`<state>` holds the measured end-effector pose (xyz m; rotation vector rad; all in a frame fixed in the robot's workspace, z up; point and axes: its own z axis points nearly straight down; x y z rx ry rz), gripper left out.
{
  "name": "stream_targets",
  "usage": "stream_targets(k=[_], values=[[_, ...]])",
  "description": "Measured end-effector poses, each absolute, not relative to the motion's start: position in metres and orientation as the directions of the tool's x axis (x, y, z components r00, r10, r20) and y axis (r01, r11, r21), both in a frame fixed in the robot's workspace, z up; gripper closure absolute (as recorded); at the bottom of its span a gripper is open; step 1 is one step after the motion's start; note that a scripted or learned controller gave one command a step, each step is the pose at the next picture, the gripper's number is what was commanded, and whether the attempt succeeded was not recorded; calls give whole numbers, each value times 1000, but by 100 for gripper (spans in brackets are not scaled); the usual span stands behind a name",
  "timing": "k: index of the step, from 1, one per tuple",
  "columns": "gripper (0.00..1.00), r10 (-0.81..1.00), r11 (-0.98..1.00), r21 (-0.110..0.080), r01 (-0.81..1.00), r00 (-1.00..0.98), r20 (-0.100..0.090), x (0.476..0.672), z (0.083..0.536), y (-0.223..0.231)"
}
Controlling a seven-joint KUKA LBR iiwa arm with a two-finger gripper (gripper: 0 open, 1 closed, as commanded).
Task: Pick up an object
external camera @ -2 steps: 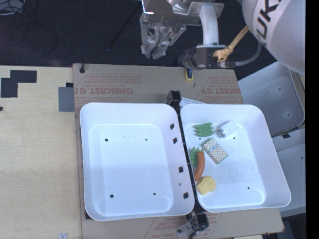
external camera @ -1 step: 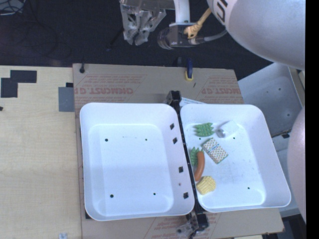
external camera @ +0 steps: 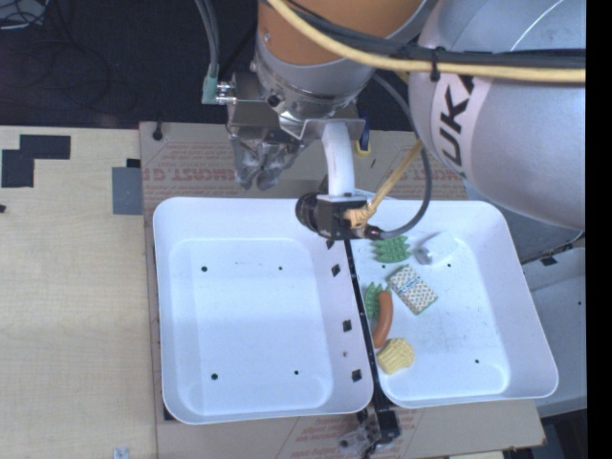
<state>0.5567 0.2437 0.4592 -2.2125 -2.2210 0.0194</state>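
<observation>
Pick not yet done. Grey two-finger gripper (external camera: 263,165) at upper centre, above bins, nothing visibly held; finger state: cannot tell. Orange plastic carrot (external camera: 382,316), yellow corn piece (external camera: 396,355), patterned block (external camera: 413,288) lie in right white bin (external camera: 497,256).

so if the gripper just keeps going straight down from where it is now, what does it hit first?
Hedged, since depth is unclear: the gripper hangs above the brown cardboard just behind the left bin's back rim, so likely that board or the rim. The toys lie in the right bin.
</observation>
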Motion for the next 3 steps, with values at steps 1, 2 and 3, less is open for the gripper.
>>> stream_targets(k=[1,2,3], values=[[100,1000,-1,4,1000,1,1,556,543,219],[100,1000,4,-4,1000,-4,-2,592,536,246],[100,1000,-2,-5,1000,2,-3,639,535,237]])
